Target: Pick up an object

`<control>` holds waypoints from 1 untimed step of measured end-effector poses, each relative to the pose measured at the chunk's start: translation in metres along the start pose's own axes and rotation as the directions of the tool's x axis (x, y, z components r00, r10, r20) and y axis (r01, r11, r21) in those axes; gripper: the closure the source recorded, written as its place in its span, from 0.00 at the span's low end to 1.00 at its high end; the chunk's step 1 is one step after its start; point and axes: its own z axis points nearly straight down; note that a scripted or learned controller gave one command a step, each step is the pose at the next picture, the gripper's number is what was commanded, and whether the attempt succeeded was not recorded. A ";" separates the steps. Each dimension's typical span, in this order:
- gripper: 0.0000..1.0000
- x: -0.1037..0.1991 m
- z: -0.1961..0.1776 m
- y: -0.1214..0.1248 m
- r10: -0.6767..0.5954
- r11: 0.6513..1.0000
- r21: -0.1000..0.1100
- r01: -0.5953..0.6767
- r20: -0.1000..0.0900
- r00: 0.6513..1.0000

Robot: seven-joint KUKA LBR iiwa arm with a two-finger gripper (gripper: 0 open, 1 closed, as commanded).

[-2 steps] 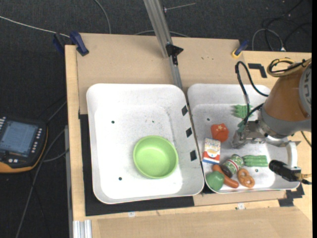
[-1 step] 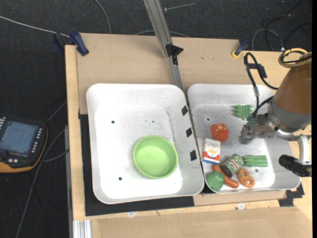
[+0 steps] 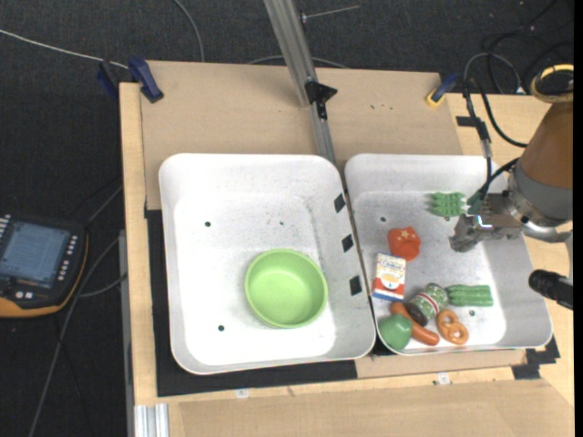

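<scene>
Near edge, right bin: a little heap sits at the front of the shallow white right-hand bin [image 3: 364, 189] — a green rounded toy [image 3: 394, 333], an orange sausage-like piece [image 3: 419, 328], a brown pretzel-shaped toy [image 3: 453, 327], a dark round can [image 3: 426, 302] and a green ridged block [image 3: 470, 294].
Near, left bin: a lime-green plastic bowl [image 3: 286, 287] lies alone in the shallow white left-hand bin [image 3: 237, 180].
Middle of right bin: a small white and orange carton [image 3: 390, 277] stands just beside a red tomato-like toy [image 3: 404, 242].
Far side, right bin: a green leafy toy [image 3: 446, 205] lies just beside the grey two-finger gripper [image 3: 466, 235].
Gripper: it is low over the bin floor between the leafy toy and the tomato; I can't make out how wide it stands, and I see nothing caught in it.
Progress: to my eye nothing is lifted yet; every piece rests in a bin.
Left to do: close on one object, likely the leafy toy or the tomato, and raise it clear.
</scene>
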 end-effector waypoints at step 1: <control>1.00 -0.007 -0.047 -0.005 0.000 1.000 0.000 0.000 0.000 1.000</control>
